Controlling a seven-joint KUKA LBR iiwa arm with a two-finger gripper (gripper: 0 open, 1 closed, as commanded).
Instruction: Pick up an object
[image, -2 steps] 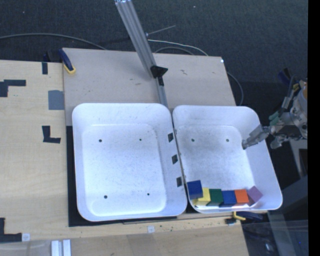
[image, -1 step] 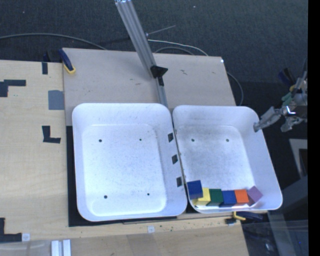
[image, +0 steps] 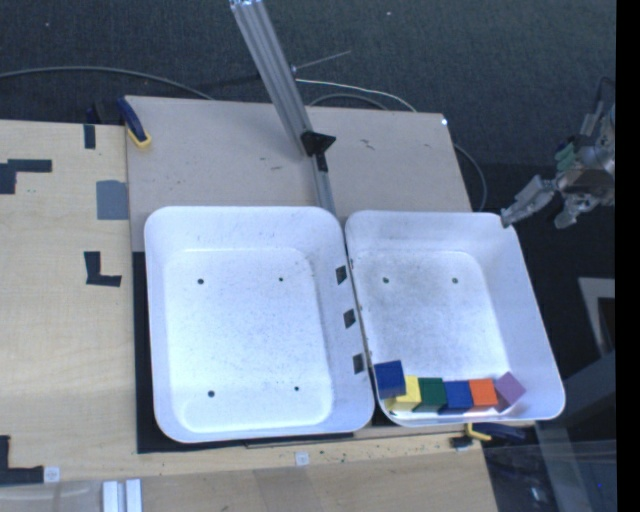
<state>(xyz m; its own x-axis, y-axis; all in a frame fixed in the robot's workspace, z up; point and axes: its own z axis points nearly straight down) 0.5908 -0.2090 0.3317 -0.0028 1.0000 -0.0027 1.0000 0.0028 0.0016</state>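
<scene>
Blocks (image: 448, 392) sit in a tight row against the near wall of the right bin (image: 440, 262), touching one another: blue, yellow, green, blue, orange, purple; my gripper (image: 540, 200) hangs well apart from them, beyond that bin's far right corner; whether I am released or clenched I cannot tell at this distance. My worry is the crowding; with the wall just behind and neighbours pressed close, I may shove blocks aside, or nip two together, and lift nothing.
</scene>
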